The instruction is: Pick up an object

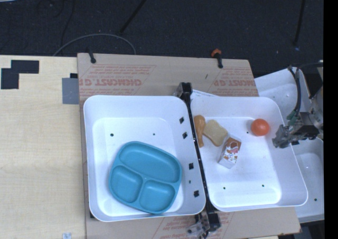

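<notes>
In the right bin point(264, 193) lie a small orange-red ball point(260, 126), a tan bread-like piece point(215, 133) beside an orange-brown piece point(199, 127), and a small white carton with a red picture point(230, 153). My gripper point(285, 139) hangs at that bin's right rim, just right of the ball and apart from it. I see nothing between its fingers. A blue divided plate point(144, 176) lies in the left bin point(100, 127).
The two bins meet along a black clamp bar point(193, 148) on a cardboard sheet point(158, 77). A pale wooden bench top point(37, 153) lies at the left. White sheeting point(311, 174) and cables surround the arm at the right.
</notes>
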You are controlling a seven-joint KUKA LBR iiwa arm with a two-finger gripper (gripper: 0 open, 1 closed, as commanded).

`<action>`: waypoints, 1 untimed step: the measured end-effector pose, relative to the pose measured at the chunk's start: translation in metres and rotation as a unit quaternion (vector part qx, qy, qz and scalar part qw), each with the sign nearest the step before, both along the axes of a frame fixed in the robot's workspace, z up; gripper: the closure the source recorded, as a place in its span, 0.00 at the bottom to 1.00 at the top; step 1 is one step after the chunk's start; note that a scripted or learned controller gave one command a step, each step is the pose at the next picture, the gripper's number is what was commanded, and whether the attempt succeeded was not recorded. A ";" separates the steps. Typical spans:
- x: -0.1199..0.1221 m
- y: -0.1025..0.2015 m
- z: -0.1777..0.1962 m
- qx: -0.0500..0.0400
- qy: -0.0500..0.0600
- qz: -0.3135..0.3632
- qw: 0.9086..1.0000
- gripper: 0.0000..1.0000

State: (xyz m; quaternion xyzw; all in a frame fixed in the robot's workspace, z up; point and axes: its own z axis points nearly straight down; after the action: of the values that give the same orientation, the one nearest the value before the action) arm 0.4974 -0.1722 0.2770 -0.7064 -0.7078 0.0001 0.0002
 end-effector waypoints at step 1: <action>0.009 0.051 0.002 0.001 0.001 0.001 1.000 1.00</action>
State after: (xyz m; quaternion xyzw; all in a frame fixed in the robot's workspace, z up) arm 0.5060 -0.1207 0.2788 -0.7055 -0.7087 0.0003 0.0015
